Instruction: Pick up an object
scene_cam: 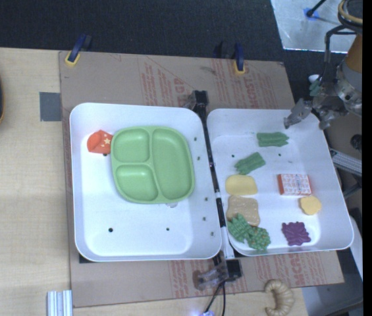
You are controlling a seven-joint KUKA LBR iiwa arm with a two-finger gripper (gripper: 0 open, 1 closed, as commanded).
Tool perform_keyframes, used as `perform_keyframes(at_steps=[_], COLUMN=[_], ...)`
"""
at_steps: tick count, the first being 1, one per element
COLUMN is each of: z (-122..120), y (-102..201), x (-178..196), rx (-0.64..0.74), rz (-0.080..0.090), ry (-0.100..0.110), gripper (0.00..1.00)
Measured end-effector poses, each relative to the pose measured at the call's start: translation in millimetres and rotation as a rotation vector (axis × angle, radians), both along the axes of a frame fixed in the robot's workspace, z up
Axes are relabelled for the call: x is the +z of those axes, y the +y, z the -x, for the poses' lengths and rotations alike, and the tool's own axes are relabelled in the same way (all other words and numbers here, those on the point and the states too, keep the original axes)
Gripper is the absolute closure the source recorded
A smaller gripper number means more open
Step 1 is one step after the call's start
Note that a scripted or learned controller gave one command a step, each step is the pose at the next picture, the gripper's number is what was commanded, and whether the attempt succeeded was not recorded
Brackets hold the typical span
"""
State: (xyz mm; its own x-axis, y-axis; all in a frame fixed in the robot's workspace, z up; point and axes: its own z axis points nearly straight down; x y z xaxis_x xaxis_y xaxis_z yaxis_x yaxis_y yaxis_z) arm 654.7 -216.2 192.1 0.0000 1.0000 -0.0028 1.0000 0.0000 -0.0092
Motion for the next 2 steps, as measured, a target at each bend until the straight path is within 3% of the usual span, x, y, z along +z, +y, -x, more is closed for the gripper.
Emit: perform_keyframes(at_steps=[1, 2], z=[-0.3, -1.1], y=[7.8, 16.6], x=[-96.2, -89.7], rx=[0.008, 0.006], rz=[-0.003, -0.002], ry=[0.0, -0.003], gripper=[0.0, 0.0])
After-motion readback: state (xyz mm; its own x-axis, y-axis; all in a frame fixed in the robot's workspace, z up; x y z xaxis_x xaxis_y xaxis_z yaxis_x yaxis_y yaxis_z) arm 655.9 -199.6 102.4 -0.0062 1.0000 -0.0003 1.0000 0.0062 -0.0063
